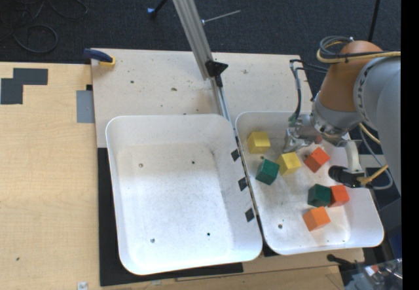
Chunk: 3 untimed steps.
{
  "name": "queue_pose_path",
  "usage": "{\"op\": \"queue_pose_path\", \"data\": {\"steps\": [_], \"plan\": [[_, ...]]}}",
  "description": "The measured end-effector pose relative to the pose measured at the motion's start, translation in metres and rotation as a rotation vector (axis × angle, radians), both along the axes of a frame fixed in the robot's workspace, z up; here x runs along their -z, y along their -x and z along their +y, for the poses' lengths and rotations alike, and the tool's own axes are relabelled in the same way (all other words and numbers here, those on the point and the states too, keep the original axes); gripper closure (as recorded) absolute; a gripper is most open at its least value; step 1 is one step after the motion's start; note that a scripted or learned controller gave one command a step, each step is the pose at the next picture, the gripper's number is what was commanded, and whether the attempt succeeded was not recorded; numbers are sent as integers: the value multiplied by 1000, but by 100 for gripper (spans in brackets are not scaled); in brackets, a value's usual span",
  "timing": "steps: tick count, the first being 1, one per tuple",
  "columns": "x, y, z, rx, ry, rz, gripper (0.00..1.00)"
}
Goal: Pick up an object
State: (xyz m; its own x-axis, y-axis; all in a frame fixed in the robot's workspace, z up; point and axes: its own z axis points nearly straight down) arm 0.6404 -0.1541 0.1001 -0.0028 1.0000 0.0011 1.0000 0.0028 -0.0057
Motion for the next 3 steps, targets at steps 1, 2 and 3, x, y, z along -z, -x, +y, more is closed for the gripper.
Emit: {"op": "queue_pose_path", "data": {"steps": [1,2,3], "plan": [[-59,-9,-2,1,2,-10,100],[-104,-10,-4,-1,2,-9,100],[-116,10,52,-2,-1,-3,100]]}}
